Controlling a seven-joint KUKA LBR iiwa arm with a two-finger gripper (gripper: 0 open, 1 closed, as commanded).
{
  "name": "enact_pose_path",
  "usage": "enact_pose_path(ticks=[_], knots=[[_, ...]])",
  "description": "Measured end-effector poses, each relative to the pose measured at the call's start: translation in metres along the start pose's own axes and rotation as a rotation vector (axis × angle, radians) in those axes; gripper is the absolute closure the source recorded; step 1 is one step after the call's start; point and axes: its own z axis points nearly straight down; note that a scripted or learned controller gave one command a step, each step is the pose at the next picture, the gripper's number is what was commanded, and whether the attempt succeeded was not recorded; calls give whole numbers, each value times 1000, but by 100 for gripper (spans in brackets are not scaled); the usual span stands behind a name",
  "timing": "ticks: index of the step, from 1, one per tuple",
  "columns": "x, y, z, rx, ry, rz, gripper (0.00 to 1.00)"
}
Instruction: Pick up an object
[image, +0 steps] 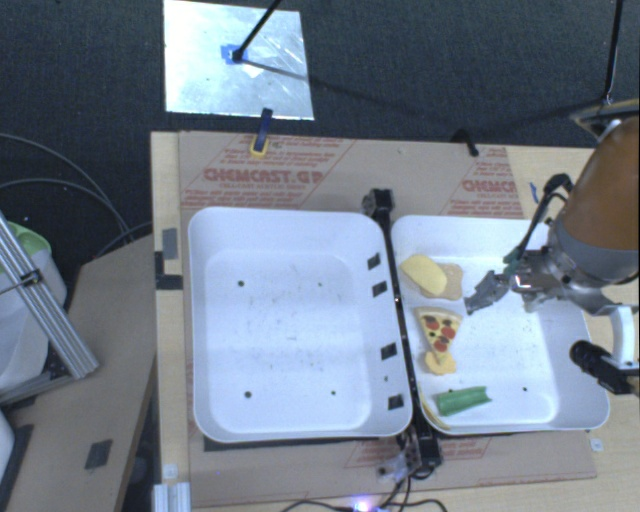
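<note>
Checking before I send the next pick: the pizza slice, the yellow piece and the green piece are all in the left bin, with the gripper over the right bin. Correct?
Not quite. The camera view shows the pizza slice, the yellow piece and the green piece all in the right bin, not the left bin. The gripper is over the right bin, as you said.

Dark carpet floor (80, 70), metal sheet (238, 58) lying flat.
</note>
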Motion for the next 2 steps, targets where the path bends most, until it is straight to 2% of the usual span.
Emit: enact_pose_path(ticks=[1,2], knots=[[96,-29,57,7,4,-9,0],[120,-27,-66,-12,2,-6,0]])
